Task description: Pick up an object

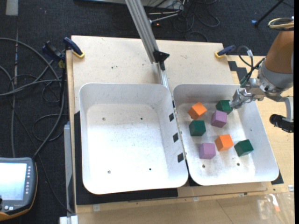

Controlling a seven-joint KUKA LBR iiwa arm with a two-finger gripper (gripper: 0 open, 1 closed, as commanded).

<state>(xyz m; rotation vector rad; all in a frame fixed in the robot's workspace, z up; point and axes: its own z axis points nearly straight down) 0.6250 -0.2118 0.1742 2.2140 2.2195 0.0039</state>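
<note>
The green cube [224,106] near the far wall of the right bin [261,171] sits directly at the tip of the tool [237,100], which reaches in from the right; whether the tool is spread or pinching cannot be told from this angle, so a hold on the cube is not confirmed. Just beyond that cube from the tool lies a purple cube [218,118], touching or nearly touching it, and farther out an orange cube [197,109] and another green cube [197,127]. To do the pick well, the tool should probably settle squarely over the near green cube with its closing line running across the faces away from the purple neighbour, since crowding there could push both aside. The left bin [93,125] on the worktop [117,59] lies well away.
</note>
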